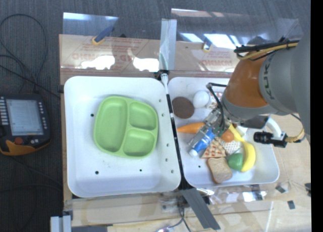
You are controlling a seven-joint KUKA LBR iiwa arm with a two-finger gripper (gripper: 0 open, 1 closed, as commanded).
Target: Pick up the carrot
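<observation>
Big grey arm (275, 82) hangs over the right bin (267, 173); the left bin (81, 175) carries a green divided plate (126, 126). The gripper (214, 120) sits low among the food, its state hard to tell. The carrot (191, 128) lies just left of it, beside a blue bottle (201, 144).

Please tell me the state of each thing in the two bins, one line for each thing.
carrot: lying flat in the right bin, beside the hand
hand: low over the right bin, above the food pile
green plate: lying flat in the left bin, compartments bare
blue bottle: lying on its side
banana: lying at the right of the pile
bread slice: lying flat
</observation>
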